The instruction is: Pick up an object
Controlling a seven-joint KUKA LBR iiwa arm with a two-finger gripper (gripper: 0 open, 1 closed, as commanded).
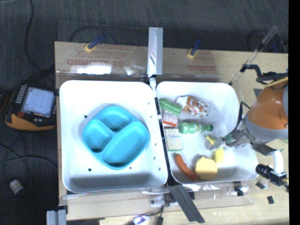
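A: Starting at the left, what lies in the left bin (65, 139)?
B: A blue divided tray (116, 136), with white floor bare around it.

A: And the right bin (236, 165)?
B: By the divider, a green packet (169, 107) slanting up-left to down-right. Next, a green bottle (194, 127) lies flat, long axis left-right, cap end toward the right. Below, an orange sausage-shaped piece (183, 167) curves beside a yellow block (206, 167).

A: Any open room?
B: The bin's upper right corner and right wall are bare.

A: The gripper (230, 139)?
B: Low at the bin's right side, near small yellow pieces (218, 154). I cannot tell its spread, and nothing shows between it.

A: The surface (225, 62)?
B: Brown board, clear sheet taped on; dark carpet (42, 13) around.
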